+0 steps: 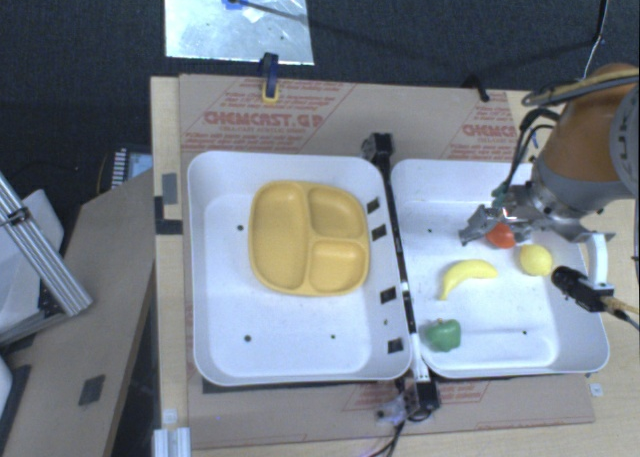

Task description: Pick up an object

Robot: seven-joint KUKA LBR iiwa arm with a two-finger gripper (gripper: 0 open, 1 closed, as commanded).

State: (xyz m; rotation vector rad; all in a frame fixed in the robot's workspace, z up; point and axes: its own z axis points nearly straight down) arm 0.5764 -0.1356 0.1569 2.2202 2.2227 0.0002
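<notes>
Two white bins sit side by side on your bench: the left bin [215, 335] carries a yellow divided plate [306, 237], and the right bin [570, 350] is the one to use as your landmark. Within the right bin, you have a banana [466, 275] near the middle of the floor, a yellow lemon-like fruit [536, 260] just to the banana's right, and a green pepper [442, 334] in the near-left corner, close to the wall the two bins share. A small orange-red object [501, 236] lies toward the far side of that bin, above the banana and left of the lemon-like fruit. Your gripper [492, 223] is down over the far-right part of the right bin, right at that orange-red object. The metal tips appear to sit on either side of it, touching or nearly so, but you cannot tell from this slant whether they are clamped on it or standing apart.
</notes>
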